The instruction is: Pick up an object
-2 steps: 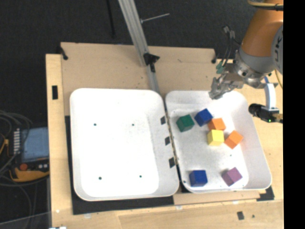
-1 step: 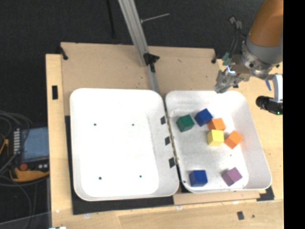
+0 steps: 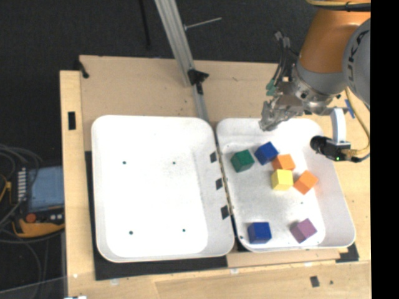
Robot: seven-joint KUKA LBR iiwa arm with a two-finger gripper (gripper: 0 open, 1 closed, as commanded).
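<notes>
The two-finger gripper [image 3: 270, 121] is hanging over the far edge of the right white bin [image 3: 340, 220]; whether it is spread or pressed together cannot be told. The nearest pick, a small blue cube [image 3: 266, 152], is sitting near that far edge, touching an orange cube [image 3: 285, 162], so a descent clear of that neighbour is looking wisest.

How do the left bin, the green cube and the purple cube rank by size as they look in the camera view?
1. left bin, by far the largest.
2. green cube and purple cube: they look alike, so I won't rank them.
</notes>
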